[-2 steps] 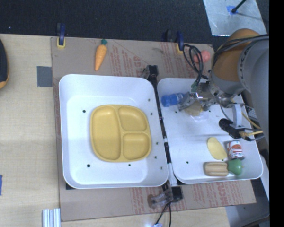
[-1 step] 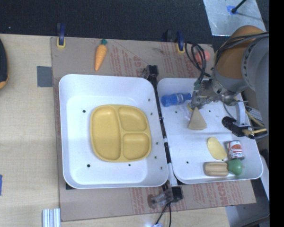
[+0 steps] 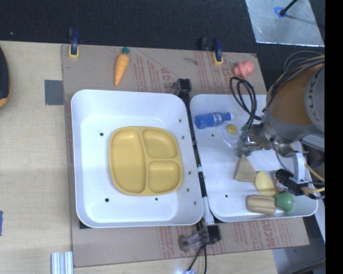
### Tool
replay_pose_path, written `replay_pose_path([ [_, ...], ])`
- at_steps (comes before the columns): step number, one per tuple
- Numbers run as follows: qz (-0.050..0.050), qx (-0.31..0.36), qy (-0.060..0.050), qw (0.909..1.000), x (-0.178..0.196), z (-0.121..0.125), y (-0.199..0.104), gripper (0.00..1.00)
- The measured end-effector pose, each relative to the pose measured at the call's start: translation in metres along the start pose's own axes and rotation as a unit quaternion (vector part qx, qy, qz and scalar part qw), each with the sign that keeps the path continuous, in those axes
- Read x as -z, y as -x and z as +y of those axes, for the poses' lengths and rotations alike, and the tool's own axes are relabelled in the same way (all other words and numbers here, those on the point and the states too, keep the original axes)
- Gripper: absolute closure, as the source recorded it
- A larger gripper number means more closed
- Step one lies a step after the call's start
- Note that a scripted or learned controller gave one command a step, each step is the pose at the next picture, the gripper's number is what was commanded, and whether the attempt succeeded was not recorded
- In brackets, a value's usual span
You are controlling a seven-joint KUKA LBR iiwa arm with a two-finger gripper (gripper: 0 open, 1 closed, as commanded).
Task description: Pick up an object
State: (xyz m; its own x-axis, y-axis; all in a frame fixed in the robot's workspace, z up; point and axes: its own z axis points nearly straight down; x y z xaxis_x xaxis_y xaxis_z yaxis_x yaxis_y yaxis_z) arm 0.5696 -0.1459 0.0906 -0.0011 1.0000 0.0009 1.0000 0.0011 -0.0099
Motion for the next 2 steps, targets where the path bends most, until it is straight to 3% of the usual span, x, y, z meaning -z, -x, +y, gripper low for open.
replay_pose_path([
  [1,0.000,0.000,0.001,1.0000,0.000,-0.057,0.017,1.00],
  [2,-0.003,0.001,0.012,0.9999,0.142,-0.039,0.040,1.00],
])
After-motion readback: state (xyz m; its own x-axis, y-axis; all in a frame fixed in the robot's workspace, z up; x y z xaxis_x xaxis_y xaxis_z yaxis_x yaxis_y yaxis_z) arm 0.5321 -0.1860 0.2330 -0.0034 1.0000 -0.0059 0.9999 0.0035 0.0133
